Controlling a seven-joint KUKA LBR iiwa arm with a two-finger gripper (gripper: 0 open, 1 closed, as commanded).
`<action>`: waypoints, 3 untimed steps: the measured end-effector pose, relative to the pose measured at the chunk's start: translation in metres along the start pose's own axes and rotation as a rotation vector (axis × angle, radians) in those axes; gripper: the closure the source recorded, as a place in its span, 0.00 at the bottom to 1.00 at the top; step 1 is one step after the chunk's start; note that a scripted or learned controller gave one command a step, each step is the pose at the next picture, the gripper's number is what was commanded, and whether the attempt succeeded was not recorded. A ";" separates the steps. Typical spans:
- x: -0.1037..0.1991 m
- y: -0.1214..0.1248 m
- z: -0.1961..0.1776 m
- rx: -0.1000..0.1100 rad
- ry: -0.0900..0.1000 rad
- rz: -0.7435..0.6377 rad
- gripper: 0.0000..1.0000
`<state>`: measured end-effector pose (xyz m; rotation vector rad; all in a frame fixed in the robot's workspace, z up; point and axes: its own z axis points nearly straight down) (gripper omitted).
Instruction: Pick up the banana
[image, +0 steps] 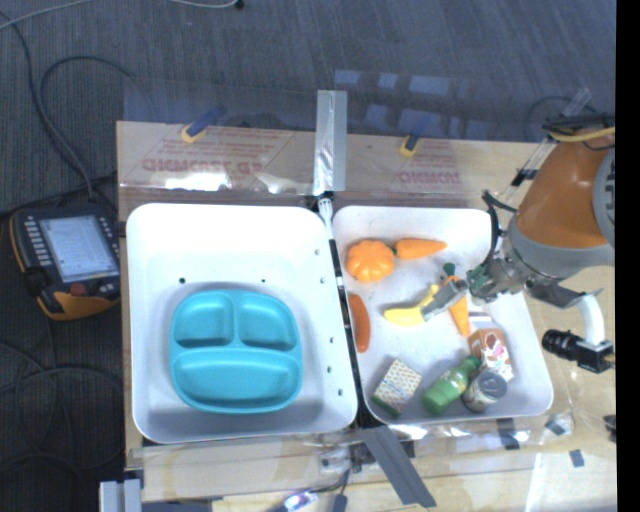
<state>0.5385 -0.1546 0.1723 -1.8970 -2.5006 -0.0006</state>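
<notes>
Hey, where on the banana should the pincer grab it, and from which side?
Probably across the banana's thick left half, coming straight down, closing across its narrow width. It lies flat, curved, running left to right, with bare bin floor below that half. Its right end sits under the pincer and beside a carrot, so it's more crowded.

You have two shallow white plastic bins (150, 300), one blue three-compartment plate (236, 349), one yellow banana (405, 315), one round orange pumpkin (370, 261), two orange carrots (420, 248), one green bottle (447, 388), one checkered block (396, 382).
</notes>
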 end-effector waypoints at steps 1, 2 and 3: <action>0.015 0.053 0.082 -0.014 -0.008 0.058 0.00; 0.016 0.055 0.072 -0.015 -0.004 0.058 1.00; 0.085 0.122 -0.057 0.000 -0.005 0.078 1.00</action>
